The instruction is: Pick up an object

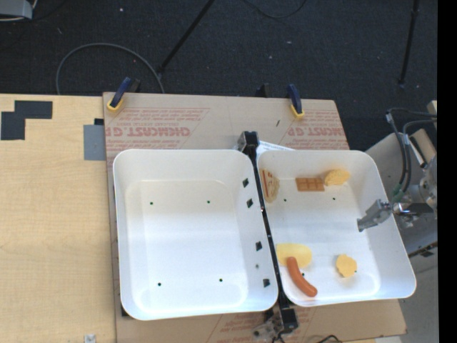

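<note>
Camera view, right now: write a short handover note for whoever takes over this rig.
Gripper: at the right bin's right wall, holding nothing visible.
Right bin contents: hot dog, yellow piece touching it, small yellow piece, brown waffle beside an orange-yellow piece, a toast-like slice near the divider.
Done: nothing picked.
Left: grasp and lift one object.

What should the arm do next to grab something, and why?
Probably swing left and down toward the small yellow piece. The gripper hangs at the right bin's right edge with nothing in it, and that piece lies closest, apart from the other food.
</note>
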Controlling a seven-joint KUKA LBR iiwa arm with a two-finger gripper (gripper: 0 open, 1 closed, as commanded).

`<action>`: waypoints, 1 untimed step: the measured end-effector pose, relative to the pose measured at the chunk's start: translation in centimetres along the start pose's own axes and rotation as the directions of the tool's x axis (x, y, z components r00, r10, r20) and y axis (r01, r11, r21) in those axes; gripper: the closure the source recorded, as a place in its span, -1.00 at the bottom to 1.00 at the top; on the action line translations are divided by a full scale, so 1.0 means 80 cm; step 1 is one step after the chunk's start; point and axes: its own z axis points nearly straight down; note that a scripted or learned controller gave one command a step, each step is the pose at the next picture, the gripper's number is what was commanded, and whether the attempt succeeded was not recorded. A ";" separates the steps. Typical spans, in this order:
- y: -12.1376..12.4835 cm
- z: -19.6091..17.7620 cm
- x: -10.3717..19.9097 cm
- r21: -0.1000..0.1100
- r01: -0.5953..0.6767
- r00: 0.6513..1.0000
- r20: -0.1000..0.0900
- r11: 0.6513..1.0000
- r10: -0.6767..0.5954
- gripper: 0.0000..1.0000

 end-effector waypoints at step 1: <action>0.117 0.167 0.066 0.010 0.005 1.000 -0.003 1.000 -0.005 -1.00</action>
